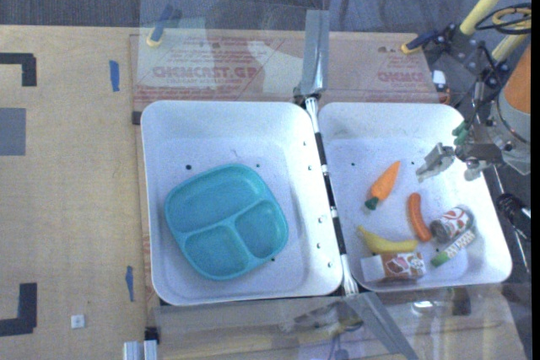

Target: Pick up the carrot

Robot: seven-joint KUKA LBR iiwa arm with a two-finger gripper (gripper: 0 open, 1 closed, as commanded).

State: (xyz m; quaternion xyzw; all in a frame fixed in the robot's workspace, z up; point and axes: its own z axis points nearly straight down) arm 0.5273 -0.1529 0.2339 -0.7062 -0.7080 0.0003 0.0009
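Carrot (384, 183) lies just left of & slightly below claw (450, 163) in right bin (337, 181), long axis diagonal, leafy end lower-left. Claw looks released, nothing in it.

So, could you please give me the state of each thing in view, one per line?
carrot: lying in the right bin, not gripped
gripper: above the right bin, right of the carrot
banana: lying flat
sausage: lying flat
can: on its side
teal plate: flat in the left bin

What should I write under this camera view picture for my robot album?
The robot's pincer hovers beside the carrot in the right bin, near a banana; a teal tray waits next door.
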